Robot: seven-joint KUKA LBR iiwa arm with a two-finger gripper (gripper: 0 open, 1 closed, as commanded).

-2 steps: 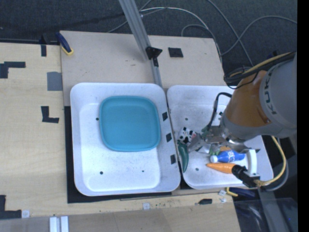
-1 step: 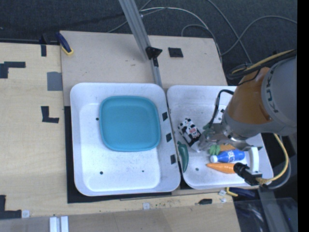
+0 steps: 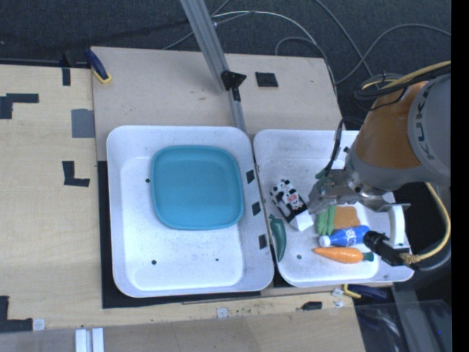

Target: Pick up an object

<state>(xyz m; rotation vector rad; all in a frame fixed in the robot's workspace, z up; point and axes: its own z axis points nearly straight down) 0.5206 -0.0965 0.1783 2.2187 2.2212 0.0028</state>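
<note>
Bins sit side by side on the bench, and the low edge of the picture is the near side. Nearest in the right bin (image 3: 293, 147) lies a toy carrot (image 3: 338, 254), orange, flat on its side by the near rim. Just behind the carrot lies a small blue bottle with a white cap (image 3: 344, 236), also on its side. Beside the bottle is a green thing (image 3: 327, 218) and an orange-brown block (image 3: 346, 215), close together, so close that I cannot tell if they touch. A dark green toy pepper (image 3: 278, 236) lies along the left wall of this bin, near the rim between the two bins. A little further back stands a black and white toy cow (image 3: 286, 196), well apart from the carrot.

The gripper (image 3: 327, 194) hangs over the right bin, just above the green thing and the block. The grey arm with its orange band (image 3: 392, 130) covers much of it from the right. I cannot tell how the jaws stand, and I see nothing held.

In the left bin (image 3: 121, 196) lies a big blue plate (image 3: 196, 186), flat, toward the back.

Far behind the bins, a grey pole (image 3: 209, 35) slants up from the bench, and cables (image 3: 293, 28) loop over the dark floor.
</note>
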